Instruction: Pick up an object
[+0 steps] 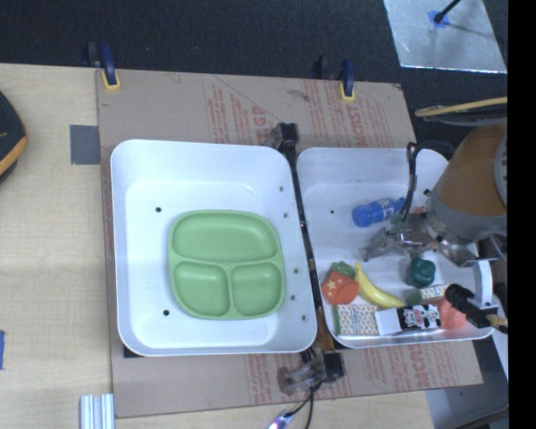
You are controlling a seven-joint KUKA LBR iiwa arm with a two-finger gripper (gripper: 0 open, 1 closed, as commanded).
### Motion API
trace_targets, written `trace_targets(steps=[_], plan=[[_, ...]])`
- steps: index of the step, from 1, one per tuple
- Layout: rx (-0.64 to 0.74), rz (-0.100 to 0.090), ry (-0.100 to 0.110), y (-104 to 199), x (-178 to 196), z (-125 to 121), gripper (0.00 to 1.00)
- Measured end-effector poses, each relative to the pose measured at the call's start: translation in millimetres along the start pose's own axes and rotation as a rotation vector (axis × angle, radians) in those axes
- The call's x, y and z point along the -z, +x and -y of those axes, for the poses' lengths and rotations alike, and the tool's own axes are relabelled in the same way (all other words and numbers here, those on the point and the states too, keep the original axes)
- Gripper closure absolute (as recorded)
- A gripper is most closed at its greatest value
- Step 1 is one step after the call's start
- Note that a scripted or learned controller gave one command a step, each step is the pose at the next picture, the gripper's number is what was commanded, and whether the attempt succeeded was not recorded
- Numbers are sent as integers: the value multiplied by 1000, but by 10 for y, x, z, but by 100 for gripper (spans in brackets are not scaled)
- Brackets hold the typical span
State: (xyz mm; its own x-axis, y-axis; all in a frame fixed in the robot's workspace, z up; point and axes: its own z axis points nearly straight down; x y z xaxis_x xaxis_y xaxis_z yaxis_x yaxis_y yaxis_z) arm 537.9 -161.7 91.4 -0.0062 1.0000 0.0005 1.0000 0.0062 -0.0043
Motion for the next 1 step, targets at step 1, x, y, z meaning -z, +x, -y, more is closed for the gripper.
trace_targets(steps=[1], plan=[[-1, 1, -3, -228, 13, -790, 0]])
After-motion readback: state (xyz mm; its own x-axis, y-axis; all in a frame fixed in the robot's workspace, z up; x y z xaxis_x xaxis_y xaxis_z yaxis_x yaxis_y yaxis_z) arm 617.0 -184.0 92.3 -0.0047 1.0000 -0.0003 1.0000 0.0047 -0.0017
